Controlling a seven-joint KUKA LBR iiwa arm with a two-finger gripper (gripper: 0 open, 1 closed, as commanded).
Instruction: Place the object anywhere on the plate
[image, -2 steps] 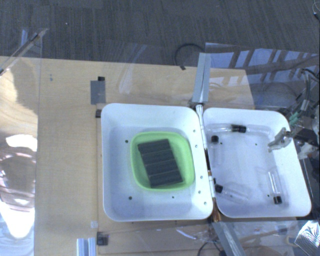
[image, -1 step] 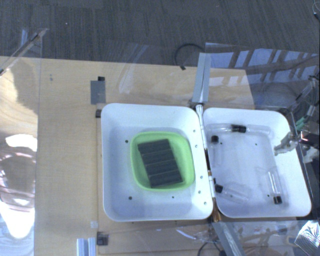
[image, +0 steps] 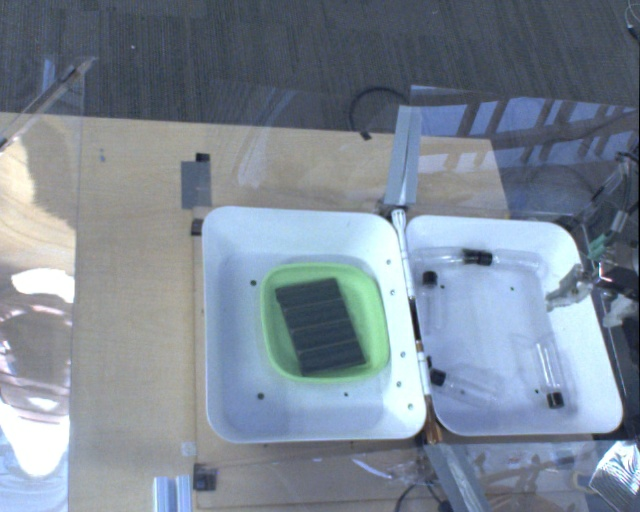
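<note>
Dark ridged obj (image: 319, 326) on green plate (image: 275, 300)

A dark grey ribbed rectangular block (image: 319, 327) lies flat, slightly askew, on a lime-green square plate (image: 273, 325). The plate sits in the middle of the left white bin (image: 230, 300).

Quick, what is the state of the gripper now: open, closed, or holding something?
Gripper: at the right bin's right edge; open or closed cannot be told.
</note>
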